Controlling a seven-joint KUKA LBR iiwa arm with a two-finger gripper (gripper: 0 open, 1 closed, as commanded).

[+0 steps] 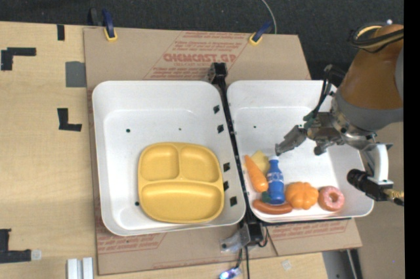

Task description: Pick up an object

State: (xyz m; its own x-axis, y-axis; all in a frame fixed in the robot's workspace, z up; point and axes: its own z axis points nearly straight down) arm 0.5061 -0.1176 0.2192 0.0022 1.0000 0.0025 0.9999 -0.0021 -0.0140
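The right bin [282, 100] holds several toys along its near edge: an orange carrot [255, 173], a blue bottle [275, 182], a small yellow piece [261, 158], a red sausage [272, 208], an orange pumpkin [302, 195] and a pink donut [331, 198]. My gripper [298, 149] hangs over the right bin, just up and right of the blue bottle. It is open with nothing between its fingers. One fingertip [280, 148] points at the bottle's cap and stands just short of it.
A yellow divided plate [182, 182] lies in the left bin [131, 107]. A raised divider [226, 133] separates the bins. The grey and orange arm [371, 84] covers the right bin's far right side. Two clamps pin the cardboard at the back.
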